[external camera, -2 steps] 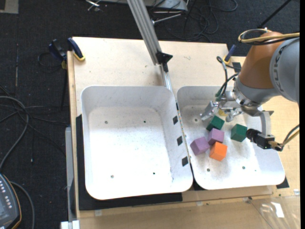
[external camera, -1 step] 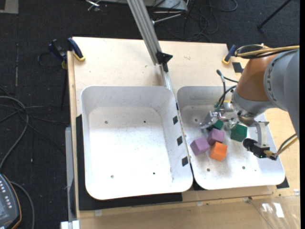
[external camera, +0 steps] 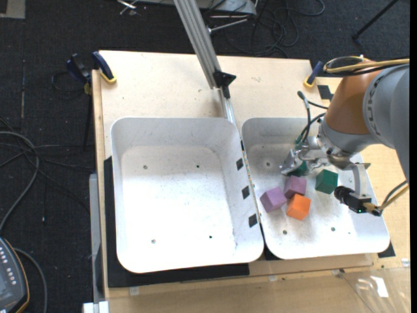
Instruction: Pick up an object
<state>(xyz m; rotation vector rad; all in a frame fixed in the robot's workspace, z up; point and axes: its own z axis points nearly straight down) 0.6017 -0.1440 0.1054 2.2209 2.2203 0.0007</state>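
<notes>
Right bin (external camera: 339, 243): pincer (external camera: 296, 165) low over its middle, finger state cannot be told. Dark green piece under the pincer tip, unclear if gripped. Green block (external camera: 326, 180) just right; two purple blocks (external camera: 294, 186) (external camera: 273, 199) and orange block (external camera: 299, 207) below.

Two white bins: left bin (external camera: 130, 142) at 9 o'clock, right bin (external camera: 326, 240) at 3 o'clock. Four blocks, all in the right bin: two purple, first purple block (external camera: 273, 199), second purple block (external camera: 296, 186) at its 1 o'clock; one orange block (external camera: 299, 207); one green block (external camera: 326, 180). A darker green bit under the wrist, can't tell what. One arm (external camera: 371, 109). Two yellow-handled clamps: left clamp (external camera: 104, 67), right clamp (external camera: 313, 75).
</notes>
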